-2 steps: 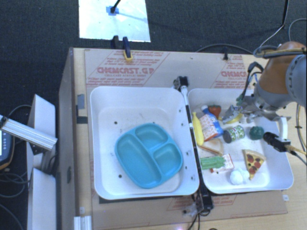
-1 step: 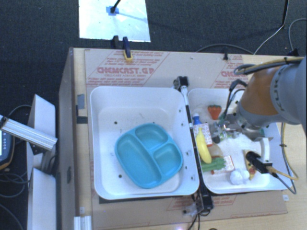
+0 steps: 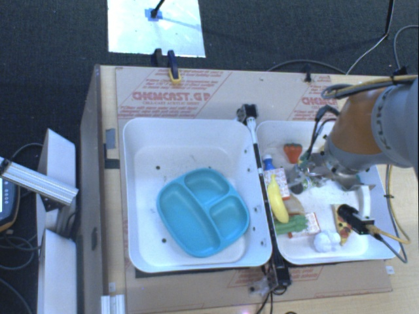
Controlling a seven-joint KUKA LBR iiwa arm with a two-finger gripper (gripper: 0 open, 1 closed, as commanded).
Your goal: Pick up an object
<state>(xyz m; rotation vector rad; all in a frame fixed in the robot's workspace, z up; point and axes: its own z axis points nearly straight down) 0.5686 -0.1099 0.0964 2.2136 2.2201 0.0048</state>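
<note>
The gripper hangs low over the right bin (beside a banana).

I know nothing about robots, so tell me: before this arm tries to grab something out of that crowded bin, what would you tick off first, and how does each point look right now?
1. Arm over the right bin, where the objects lie: ok.
2. Tool fingers open or shut: cannot tell, too blurred.
3. Anything already held in the tool: cannot tell.
4. Room around a target: not ok; the banana lies against the dividing wall, packed beside other items.
5. An easier target: ok; the orange piece sits apart near the bin's far end.
6. Left bin: ok; the blue plate lies flat, away from the arm.
</note>
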